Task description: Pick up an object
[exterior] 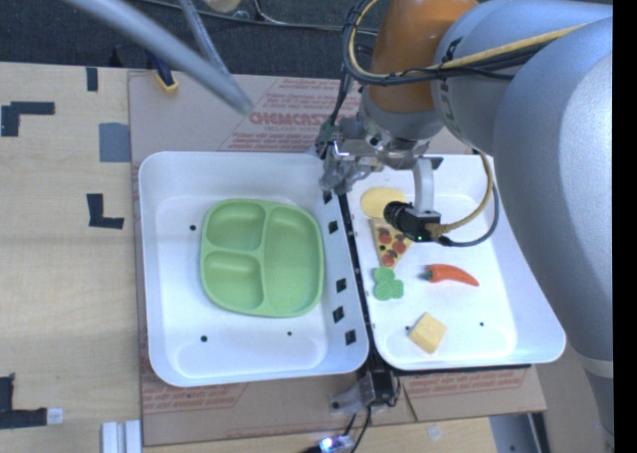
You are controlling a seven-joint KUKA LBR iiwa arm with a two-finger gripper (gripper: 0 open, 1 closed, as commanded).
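Observation:
The right bin (pixel 518 322) holds a yellow rounded piece (pixel 378 203), a pizza slice (pixel 389 243), a green broccoli-like toy (pixel 386 286), a red chili pepper (pixel 453 276) and a yellow cheese wedge (pixel 428 333). My gripper (pixel 340 174) hangs low over the back of the wall between the two bins, just left of the yellow rounded piece. The wrist and its orange band cover the back of the right bin. I see nothing held.
A green divided plate (pixel 264 257) lies in the left bin (pixel 164 242). Both bins rest on a cardboard sheet (pixel 289 108) on the wooden bench. A grey pole (pixel 119 13) slants across the upper left.

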